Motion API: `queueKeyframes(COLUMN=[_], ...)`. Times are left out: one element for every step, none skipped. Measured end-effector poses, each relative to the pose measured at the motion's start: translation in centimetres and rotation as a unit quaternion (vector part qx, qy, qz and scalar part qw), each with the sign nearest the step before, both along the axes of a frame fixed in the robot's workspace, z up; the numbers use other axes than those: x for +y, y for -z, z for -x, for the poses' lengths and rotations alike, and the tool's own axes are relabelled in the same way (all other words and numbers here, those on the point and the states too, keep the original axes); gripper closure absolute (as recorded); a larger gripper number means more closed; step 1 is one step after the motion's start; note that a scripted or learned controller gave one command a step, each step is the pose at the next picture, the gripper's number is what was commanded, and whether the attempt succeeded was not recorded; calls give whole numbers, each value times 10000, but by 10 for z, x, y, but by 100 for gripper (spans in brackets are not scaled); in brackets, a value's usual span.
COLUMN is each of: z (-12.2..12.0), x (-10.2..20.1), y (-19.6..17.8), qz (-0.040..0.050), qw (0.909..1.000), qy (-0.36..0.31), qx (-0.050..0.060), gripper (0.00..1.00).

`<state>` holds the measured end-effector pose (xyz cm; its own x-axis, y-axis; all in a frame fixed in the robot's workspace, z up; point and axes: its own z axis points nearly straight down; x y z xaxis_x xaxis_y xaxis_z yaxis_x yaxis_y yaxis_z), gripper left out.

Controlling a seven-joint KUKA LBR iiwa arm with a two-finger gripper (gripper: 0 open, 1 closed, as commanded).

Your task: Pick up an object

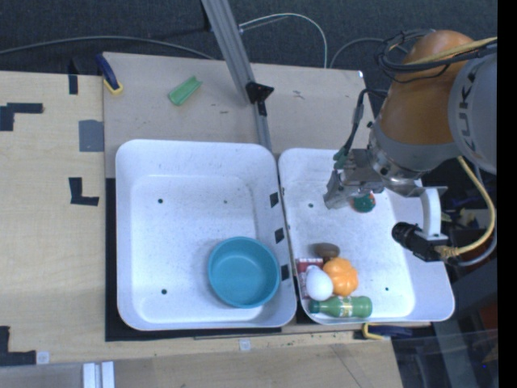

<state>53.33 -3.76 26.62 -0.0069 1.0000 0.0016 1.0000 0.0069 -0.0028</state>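
Note:
My gripper (349,191) hangs over the upper middle of the right bin (428,297). A small teal round object (364,204) shows just under its right side, touching or very close; whether it is gripped I cannot see. Clustered at the bin's front left are a brown oval piece (326,250), an orange ball (341,276), a white egg (319,284), a small red item (308,263) and a green bottle (344,306) lying on its side. A blue bowl (242,272) stands in the left bin (145,217), at its front right.
A slanted metal pole (234,47) with a black clamp reaches down to the bins' shared back corner. A green block (184,90) and a blue-and-yellow clip (109,74) lie on the bench behind the left bin. The arm's black fitting and cables (420,241) overhang the right bin's right side.

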Motion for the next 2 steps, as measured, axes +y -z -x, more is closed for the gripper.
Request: queueKeyframes(z=[8,23], x=[60,106], y=[5,8], qz=[-1,4], qw=[10000,10000], qy=[-3,2], qx=[1,6], gripper=[100,100])
